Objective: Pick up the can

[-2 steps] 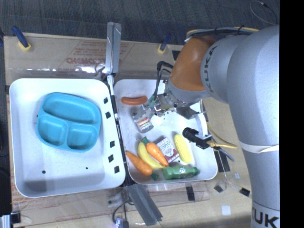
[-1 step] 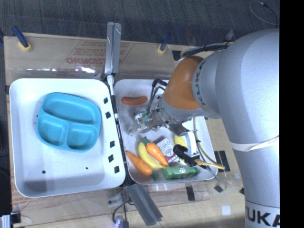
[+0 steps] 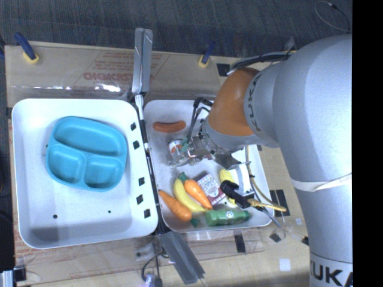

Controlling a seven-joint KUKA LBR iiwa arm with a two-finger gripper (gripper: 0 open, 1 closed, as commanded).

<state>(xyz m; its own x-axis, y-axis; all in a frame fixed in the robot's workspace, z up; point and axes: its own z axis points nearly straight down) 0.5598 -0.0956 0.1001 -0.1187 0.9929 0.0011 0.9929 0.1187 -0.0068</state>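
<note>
The can is small and silvery with a red and green label. It lies in the right bin, in the upper left part, just below a brown sausage. My gripper is down in this bin, right against the can's right side. The orange wrist band and the grey arm hang over it and hide the gripper's upper part. From this angle the can does not clearly sit within the gripper.
Toy food crowds the front of the right bin: a banana, two carrots, corn, a green bottle and a dark packet. The left bin holds a blue divided plate.
</note>
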